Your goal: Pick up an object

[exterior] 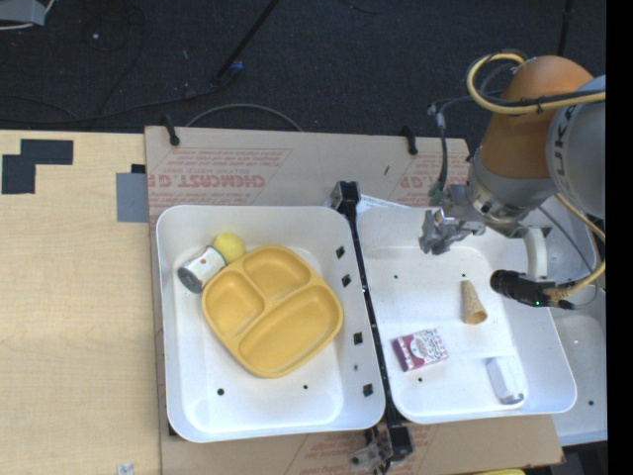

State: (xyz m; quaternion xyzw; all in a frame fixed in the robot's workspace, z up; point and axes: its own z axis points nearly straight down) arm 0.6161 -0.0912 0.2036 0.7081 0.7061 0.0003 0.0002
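Dark floor is showing behind the bench. Over the right bin (554,389), the gripper (436,234) is hovering with nothing between its fingers; their spread is unclear. Nearest, below-right of it, the cone (473,302) is lying free, so straddling its width seems best.

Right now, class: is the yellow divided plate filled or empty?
Empty: all three compartments of the yellow plate show bare yellow. The small can lies outside its rim.

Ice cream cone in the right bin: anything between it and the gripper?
Nothing visible. The gripper is over the right bin's far end; bare white floor lies between it and the cone.
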